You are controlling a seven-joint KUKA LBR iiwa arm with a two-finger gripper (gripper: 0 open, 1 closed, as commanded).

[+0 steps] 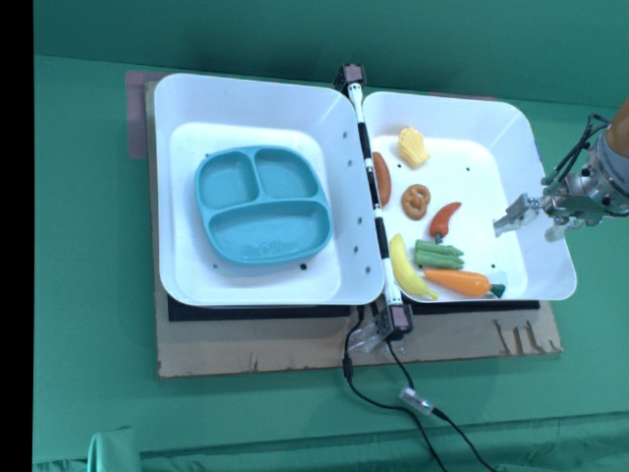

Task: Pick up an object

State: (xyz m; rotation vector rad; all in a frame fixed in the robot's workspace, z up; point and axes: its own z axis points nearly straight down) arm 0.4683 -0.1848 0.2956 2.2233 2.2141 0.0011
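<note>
Carrot (458, 282) lies at the right bin's (550, 273) front edge, and near its right wall gripper (536, 218) hovers, fingers spread.

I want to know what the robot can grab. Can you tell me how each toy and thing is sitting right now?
Pincer: over the right bin's right edge, nothing between its fingers.
Teal plate: flat in the left bin.
Banana: lying by the divider.
Carrot: lying at the front.
Green beans: lying above the carrot.
Red chili: lying mid-bin.
Pretzel: lying flat.
Sausage: lying along the divider.
Yellow shell: lying at the back.
</note>
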